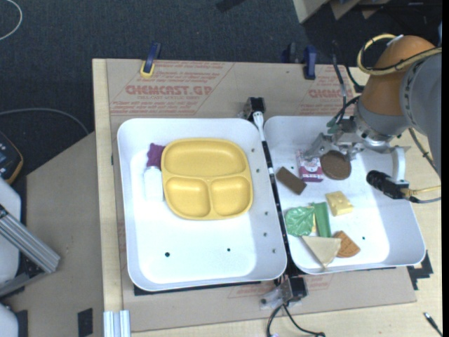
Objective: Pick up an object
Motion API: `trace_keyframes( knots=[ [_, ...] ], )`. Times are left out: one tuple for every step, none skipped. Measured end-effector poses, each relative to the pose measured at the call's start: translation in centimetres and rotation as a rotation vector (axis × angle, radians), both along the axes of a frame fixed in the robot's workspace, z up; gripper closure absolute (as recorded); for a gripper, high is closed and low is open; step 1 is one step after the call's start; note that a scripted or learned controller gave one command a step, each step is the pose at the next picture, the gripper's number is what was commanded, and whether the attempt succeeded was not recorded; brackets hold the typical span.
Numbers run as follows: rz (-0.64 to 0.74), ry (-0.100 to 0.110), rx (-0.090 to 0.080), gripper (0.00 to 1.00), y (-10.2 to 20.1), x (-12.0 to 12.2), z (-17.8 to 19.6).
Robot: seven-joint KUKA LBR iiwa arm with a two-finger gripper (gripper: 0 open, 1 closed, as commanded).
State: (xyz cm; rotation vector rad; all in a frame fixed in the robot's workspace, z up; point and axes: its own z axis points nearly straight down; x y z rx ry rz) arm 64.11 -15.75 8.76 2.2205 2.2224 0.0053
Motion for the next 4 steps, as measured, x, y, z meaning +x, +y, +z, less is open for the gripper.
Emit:
trace_keyframes(
  knots=[
    [0.001,-0.011,0.000,1.00,0.1,0.3,1.6],
    [0.001,-0.007,-0.005,1.00,0.8,1.0,7.7],
    [0.000,-0.006,-0.005,1.00,0.3,1.0,14.1],
    [0.001,-0.001,-0.005,1.00,0.3,1.0,13.8]
  ],
)
